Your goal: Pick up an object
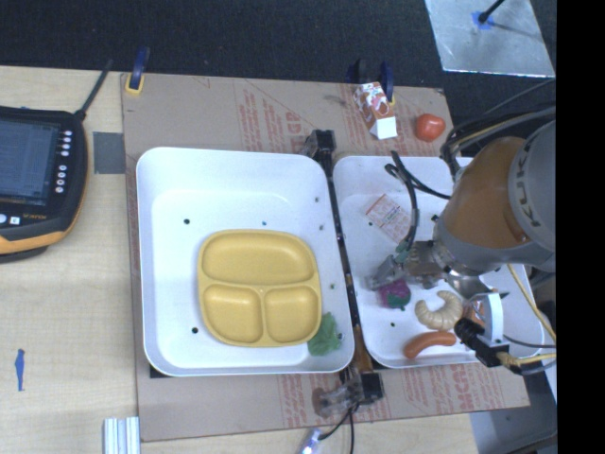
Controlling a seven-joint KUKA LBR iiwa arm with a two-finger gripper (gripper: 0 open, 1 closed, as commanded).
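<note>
Arm: the grey arm with its orange band [482,197] reached in from the right and hung over the right bin, covering much of that bin's right half.
Gripper: the gripper [402,270] sat low over the middle of the right bin, pointing toward the divider between the 2 bins.
Fingers: their state could not be told; the grey metal parts at the tip were too small and blurred to show whether they were apart or together, and nothing could be seen between them.
Right bin: the white bin [373,348] held 4 loose things.
Purple object: a small purple and green item [395,296] lay just below the gripper tip, very near it; contact could not be judged.
Croissant-like piece: a pale curved piece [440,308] lay to the right of the purple object, near the arm's wrist.
Sausage: an orange sausage shape [430,344] lay along the bin's lower edge, below the curved piece.
Paper packet: a flat white packet with red print [387,213] lay in the upper middle of the bin, above the gripper.
Left bin: the white bin [161,253] held a yellow tray [258,287] with 3 compartments at its middle.
Green item: a green leafy piece [325,336] lay at the tray's lower right corner, touching it.
Outside the bins: a small carton [374,109] and a red ball [430,127] rested on the cardboard above the right bin.
Bench left side: a tablet controller [33,178] with an orange rim lay well apart from the bins.
</note>
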